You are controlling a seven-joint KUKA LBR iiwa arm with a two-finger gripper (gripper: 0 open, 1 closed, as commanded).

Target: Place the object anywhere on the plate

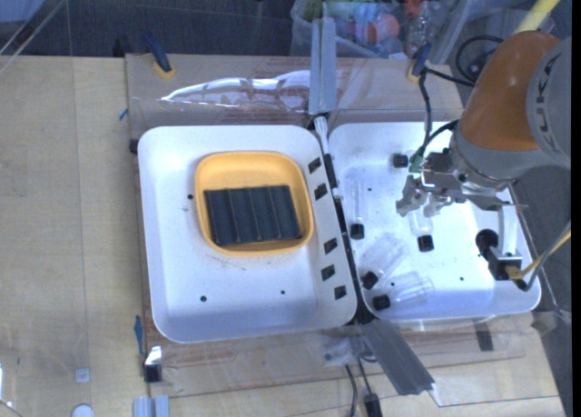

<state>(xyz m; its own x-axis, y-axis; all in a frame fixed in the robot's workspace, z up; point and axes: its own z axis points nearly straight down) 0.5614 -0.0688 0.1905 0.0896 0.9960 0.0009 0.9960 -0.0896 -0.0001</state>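
Gripper: the gripper (423, 203) is hanging over the right bin (454, 292), mid-right; I cannot tell its grip.
Object: clear cups (390, 265) are lying below it, lower middle.
Plate: the yellow plate (252, 166) is waiting, center-left.
Progress: nothing placed yet.

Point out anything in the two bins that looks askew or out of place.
Nothing looks spilled or damaged. The dark ridged object lies flat on the yellow plate in the left bin. In the right bin, two clear cups lie tipped on their sides near the divider, while the end effector hangs above.
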